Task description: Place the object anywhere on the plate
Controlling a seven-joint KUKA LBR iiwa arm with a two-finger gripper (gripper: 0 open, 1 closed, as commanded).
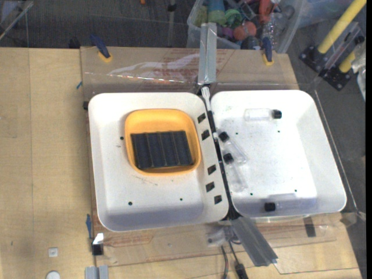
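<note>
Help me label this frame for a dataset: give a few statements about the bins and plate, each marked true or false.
1. The orange plate sits in the left bin. True.
2. A dark ridged object lies on the plate. True.
3. The plate is round and blue. False: it is orange, a rounded square.
4. The dark ridged object lies in the right bin. False: it is in the left bin, on the plate.
5. A box of colourful items stands beyond the bins. True.
</note>
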